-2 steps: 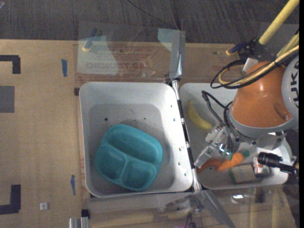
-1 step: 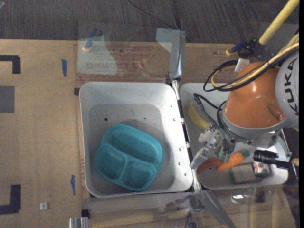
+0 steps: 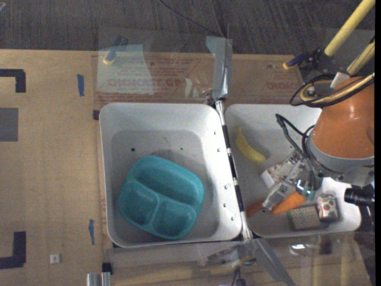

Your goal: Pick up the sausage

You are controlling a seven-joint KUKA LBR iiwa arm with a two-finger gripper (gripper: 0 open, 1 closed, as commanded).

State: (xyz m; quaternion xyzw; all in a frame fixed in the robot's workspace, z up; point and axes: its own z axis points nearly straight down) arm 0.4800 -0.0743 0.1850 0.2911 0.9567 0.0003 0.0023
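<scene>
Two shallow white bins sit side by side on the bench. The left bin (image 3: 113, 136) holds a teal divided plate (image 3: 161, 196) lying flat, toward the near side of its floor. The arm (image 3: 345, 124), grey with its orange band, reaches over the right bin (image 3: 262, 118) from the right, and the gripper (image 3: 287, 188) hangs low over that bin's near half. Glare and cabling clutter its metal parts, so I cannot tell whether it is open or closed, and nothing can be seen held in it. A yellow banana (image 3: 249, 148) lies near the left wall of the right bin, well apart from the gripper. Just below the gripper lies an orange carrot (image 3: 290, 203), tilted, and at its lower left end a short reddish piece (image 3: 255, 209) — apparently the sausage — rests on the bin floor near the near-left corner, close to the divider between the bins. It lies just beside the gripper's lower left; whether they touch is unclear. To the right of the carrot sit a grey speckled block (image 3: 303, 218) and a small printed carton (image 3: 326, 207) — both close to the near wall.
</scene>
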